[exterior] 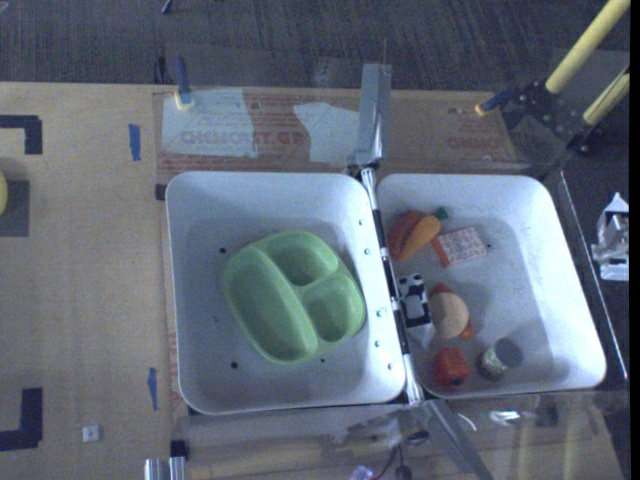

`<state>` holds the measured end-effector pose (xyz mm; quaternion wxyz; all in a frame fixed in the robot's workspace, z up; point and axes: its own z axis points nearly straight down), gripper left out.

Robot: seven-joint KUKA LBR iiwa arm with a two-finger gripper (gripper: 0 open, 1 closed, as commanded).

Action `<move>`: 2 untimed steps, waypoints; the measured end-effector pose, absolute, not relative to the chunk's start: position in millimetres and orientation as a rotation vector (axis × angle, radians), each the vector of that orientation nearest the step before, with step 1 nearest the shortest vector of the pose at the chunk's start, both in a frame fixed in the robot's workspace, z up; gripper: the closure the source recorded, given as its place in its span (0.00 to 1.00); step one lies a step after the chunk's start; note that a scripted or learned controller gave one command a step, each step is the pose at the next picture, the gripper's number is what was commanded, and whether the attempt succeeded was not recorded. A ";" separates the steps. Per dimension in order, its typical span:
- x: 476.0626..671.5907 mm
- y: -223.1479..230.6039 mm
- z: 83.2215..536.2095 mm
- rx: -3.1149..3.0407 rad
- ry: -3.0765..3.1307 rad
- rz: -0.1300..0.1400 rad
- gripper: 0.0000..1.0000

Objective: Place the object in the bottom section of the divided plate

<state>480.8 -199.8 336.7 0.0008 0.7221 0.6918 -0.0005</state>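
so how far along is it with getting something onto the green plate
Nothing looks done yet. The green divided plate sits in the left bin with none of the toy foods in its sections. Nothing is in hand: the toy carrot, burger and red tomato-like piece lie in the right bin. Picking one and placing it in the bottom section remains.

A robot test lab is suggested. A plywood bench [90,298] is marked with strips of blue tape [134,141] and black corner marks [24,133]. Two white bins [190,368] are joined by a metal bracket [373,118]. Toy food [449,314] is gathered in the right bin, and a green divided plate [293,295] is laid in the left. Grey carpet [300,18] is seen beyond the bench.
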 end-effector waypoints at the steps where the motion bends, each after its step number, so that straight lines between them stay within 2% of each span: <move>1: 481.0 -221.5 362.5 2.497 1.901 -0.002 1.00; 2: 480.0 -215.7 239.9 2.396 2.034 -0.002 1.00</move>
